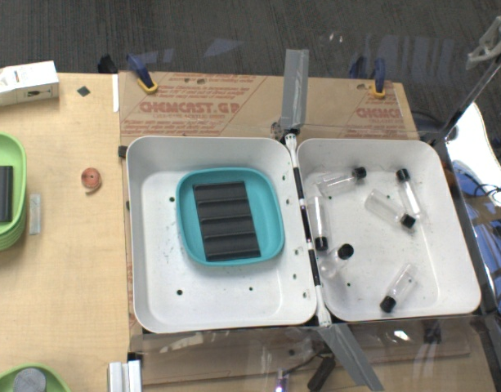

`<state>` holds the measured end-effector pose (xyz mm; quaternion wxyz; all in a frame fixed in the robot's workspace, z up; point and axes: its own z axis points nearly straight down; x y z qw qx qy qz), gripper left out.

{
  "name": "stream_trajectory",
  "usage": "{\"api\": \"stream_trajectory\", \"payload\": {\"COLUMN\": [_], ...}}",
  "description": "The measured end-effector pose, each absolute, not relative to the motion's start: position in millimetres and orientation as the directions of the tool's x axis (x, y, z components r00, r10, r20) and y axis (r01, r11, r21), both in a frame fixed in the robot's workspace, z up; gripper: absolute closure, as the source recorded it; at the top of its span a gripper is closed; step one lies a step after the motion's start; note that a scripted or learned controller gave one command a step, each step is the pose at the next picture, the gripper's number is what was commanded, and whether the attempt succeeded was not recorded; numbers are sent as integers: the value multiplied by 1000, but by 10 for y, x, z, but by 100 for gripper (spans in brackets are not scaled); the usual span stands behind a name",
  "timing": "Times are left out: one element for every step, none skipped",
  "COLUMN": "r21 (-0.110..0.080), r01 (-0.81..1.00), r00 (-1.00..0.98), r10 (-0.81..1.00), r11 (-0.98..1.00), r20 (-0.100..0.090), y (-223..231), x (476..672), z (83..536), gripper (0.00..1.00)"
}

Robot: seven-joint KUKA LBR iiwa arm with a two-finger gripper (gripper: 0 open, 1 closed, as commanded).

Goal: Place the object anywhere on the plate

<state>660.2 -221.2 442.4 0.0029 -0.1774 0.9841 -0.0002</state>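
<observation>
A teal square plate [187,211] lies in the left white bin [152,284], slightly left of the bin's middle. A dark ribbed block [225,220] covers the plate's centre. The right white bin [446,296] holds several clear vials with black caps: one at the upper left [340,180], one at the upper right [406,188], one in the middle [391,211], one at the lower right [397,288] and one along the left wall [318,223]. A loose black cap [345,251] lies near the bin's centre.
Cardboard [201,104] is clamped behind the bins, and a grey bar [295,88] stands at the seam between them. On the wooden bench to the left are a green tray [9,190], a small red disc [90,178] and a white box [21,82].
</observation>
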Motion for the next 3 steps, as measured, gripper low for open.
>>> {"api": "stream_trajectory", "payload": {"r21": [-2, -3, -4], "r01": [-501, -642, -793], "r00": [-865, -767, -609], "r10": [-501, -642, -793], "r11": [865, 767, 609], "r20": [-6, -6, -6], "y": [-2212, -2211, -2210], "x": [6602, 6601, 6601], "z": [4427, 4430, 4431], "gripper": [0, 0, 0]}}
